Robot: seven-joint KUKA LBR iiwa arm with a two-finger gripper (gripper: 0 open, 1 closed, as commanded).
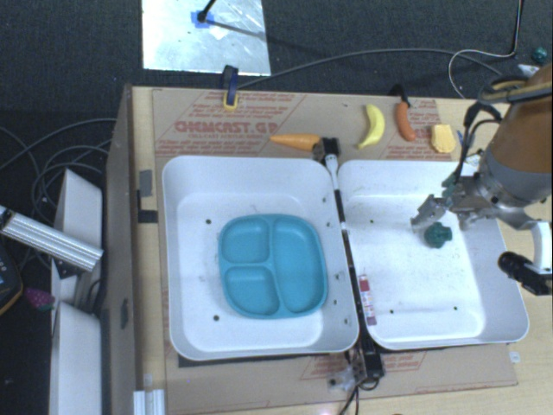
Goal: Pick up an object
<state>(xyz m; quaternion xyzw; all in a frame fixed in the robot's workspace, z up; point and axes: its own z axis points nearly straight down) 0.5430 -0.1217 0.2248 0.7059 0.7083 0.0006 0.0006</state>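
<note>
Claw (442, 216): its fingers are spread wide, pointing down into the right bin (406, 318), holding nothing.
Green toy (438, 235): lies in the right bin, just under the claw's tips.
Blue plate (272, 264): sits in the left bin (194, 197).
Table (259, 119): a carrot (295, 142), a banana (373, 125) and other toy food lie behind the bins.

A robotics lab: a cardboard-covered tabletop (259, 124) carries two white bins (194, 180), with toy food (373, 125) lined along its far edge, loose cables (52, 154) trailing over dark carpet (60, 41).
</note>
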